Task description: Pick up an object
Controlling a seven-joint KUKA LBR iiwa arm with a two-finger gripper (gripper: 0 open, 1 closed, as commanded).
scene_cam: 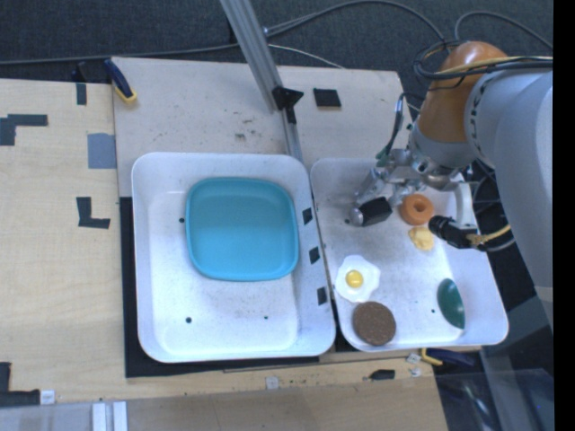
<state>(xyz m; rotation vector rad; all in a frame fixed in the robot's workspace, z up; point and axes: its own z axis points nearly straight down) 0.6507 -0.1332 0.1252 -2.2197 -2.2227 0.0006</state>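
Camera view: the gripper (388,187) hangs low over the right bin (409,278), at that bin's 11 o'clock. I cannot tell whether it is open or closed, and nothing visible sits in it.

The likeliest target is the donut (416,209), lying flat at the bin's 12 o'clock, just beside the gripper at its 4 o'clock. It looks like a small toy: probably light, fairly stiff and smooth. A pinch across one side of the ring, one jaw in the hole, should hold better than spanning the whole ring.

A yellow bit (420,237) lies close at the donut's 6 o'clock and may get nudged. The egg (357,279) at 8 o'clock and the patty (374,323) at 7 o'clock lie flat and thin, so they look harder to grasp. A green piece (451,302) rests at 4 o'clock.

The left bin (166,330) holds a blue plate (241,229).
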